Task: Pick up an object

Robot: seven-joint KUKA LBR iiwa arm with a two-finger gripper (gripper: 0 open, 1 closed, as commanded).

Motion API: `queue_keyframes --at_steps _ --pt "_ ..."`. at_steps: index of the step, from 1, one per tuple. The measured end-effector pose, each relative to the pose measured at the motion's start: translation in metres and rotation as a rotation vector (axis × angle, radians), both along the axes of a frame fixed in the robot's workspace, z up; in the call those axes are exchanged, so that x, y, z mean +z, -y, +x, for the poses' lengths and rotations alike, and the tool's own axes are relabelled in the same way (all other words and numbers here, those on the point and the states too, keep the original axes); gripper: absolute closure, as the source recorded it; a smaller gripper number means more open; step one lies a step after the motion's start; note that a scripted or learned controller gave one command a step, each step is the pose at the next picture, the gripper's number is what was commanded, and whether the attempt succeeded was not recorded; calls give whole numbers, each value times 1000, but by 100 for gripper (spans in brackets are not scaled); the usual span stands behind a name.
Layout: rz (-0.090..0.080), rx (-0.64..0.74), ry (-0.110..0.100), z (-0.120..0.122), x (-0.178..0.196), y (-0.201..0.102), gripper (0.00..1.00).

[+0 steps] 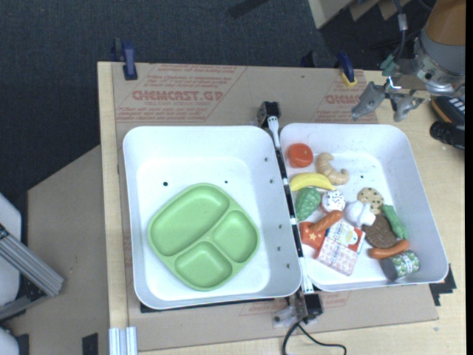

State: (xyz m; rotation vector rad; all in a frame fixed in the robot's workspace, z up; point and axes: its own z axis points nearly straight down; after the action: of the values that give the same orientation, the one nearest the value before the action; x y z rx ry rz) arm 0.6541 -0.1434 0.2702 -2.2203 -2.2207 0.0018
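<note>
The right bin holds several toy foods: a red tomato, a yellow banana, a tan peanut shape, a chocolate-chip cookie, a red-and-white carton, a sausage and a green can. My gripper hangs above the bench just beyond the right bin's far rim, its two grey fingers spread apart with nothing between them. It is well above and behind the toys.
The left bin holds a green three-compartment plate. Black clips join the bins along the centre ridge. Blue clamps grip the cardboard-covered bench at the back. A cable trails off the front edge.
</note>
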Motion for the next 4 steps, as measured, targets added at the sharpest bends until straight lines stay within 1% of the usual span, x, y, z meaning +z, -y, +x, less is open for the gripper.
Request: queue_keyframes --at_steps 1,2,3,4 --pt "8 -1 -24 -124 -145 -54 0" --pt "-5 -5 2 -110 -187 -35 0" --pt "-2 -3 5 -110 -175 -37 100" --pt "2 9 13 -75 -80 -105 100"
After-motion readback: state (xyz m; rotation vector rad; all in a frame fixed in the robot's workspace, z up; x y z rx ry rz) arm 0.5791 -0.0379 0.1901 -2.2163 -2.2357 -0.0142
